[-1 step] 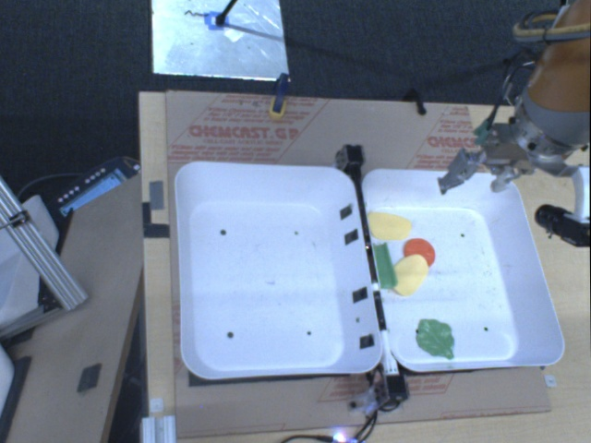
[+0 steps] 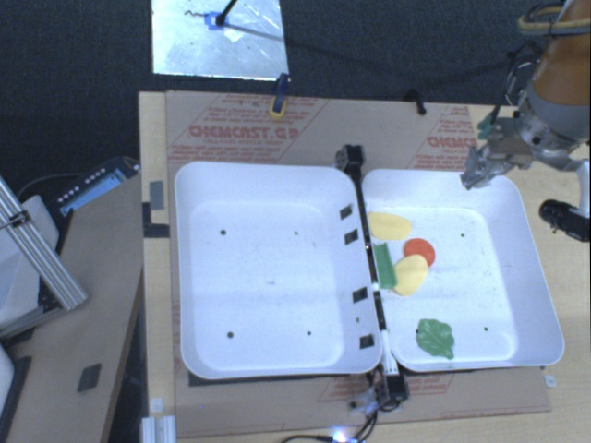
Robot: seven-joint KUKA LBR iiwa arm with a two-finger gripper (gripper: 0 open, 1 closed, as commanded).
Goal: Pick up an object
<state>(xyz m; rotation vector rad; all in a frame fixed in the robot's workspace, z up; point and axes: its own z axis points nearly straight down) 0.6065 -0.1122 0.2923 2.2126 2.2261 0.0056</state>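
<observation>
Approach step judged: two-finger gripper, finger state cannot be told, poised over right white bin far rim; descent toward orange round piece needed next

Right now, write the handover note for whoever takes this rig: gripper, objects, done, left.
Gripper: above the far right corner of the right bin, nothing seen between its fingers.
Objects, all in the right bin near the divider: yellow piece at the far end, red round piece, second yellow piece touching the green stick, and a green leafy piece alone at the near end.
Done: nothing picked yet.
Left: descend on one object, grasp and lift. The leafy piece looks least crowded.
</observation>
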